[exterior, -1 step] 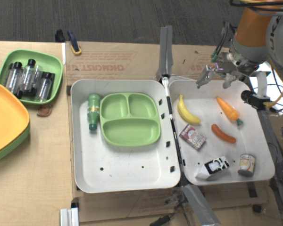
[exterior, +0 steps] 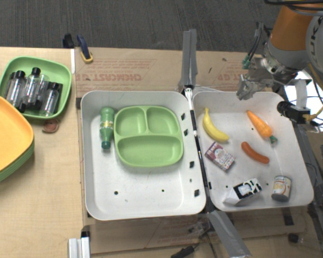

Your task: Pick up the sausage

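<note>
The sausage (exterior: 255, 152) is a short reddish-orange link lying flat in the right bin (exterior: 304, 198), slightly right of its middle. My gripper (exterior: 246, 90) hangs over the bin's back rim, well behind and a little left of the sausage, and nothing shows in it. An orange carrot (exterior: 259, 124) lies between the gripper and the sausage.
The right bin also holds a banana (exterior: 214, 127), a small card box (exterior: 220, 157), a black-and-white carton (exterior: 246, 190) and a small can (exterior: 281, 188). In the left bin (exterior: 97, 192) are a green divided plate (exterior: 148, 135) and a green bottle (exterior: 106, 127). A tray of vials (exterior: 35, 87) and orange plates (exterior: 8, 138) sit far left.
</note>
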Robot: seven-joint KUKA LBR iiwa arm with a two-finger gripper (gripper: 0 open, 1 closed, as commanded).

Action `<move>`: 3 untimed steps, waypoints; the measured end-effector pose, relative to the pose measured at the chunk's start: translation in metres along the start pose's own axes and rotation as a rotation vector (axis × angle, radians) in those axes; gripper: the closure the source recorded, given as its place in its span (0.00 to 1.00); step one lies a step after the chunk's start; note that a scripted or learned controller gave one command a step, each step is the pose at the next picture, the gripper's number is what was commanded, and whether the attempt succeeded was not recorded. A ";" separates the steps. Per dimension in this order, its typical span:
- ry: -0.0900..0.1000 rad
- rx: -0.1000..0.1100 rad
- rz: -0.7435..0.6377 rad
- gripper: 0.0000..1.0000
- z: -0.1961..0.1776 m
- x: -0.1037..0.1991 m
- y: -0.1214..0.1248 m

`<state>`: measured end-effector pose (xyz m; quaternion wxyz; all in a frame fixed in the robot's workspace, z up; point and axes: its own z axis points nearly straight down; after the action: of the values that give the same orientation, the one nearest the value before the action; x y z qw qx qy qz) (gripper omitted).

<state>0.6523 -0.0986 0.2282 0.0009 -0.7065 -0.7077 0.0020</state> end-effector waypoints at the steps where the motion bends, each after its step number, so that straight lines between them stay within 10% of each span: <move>1: 0.001 -0.002 -0.172 1.00 0.092 -0.017 0.006; 2: 0.000 -0.005 -0.361 1.00 0.136 -0.081 -0.006; 3: 0.004 -0.003 0.063 1.00 0.137 -0.122 -0.082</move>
<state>0.5701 -0.2211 0.0917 0.0011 -0.7285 -0.6851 -0.0003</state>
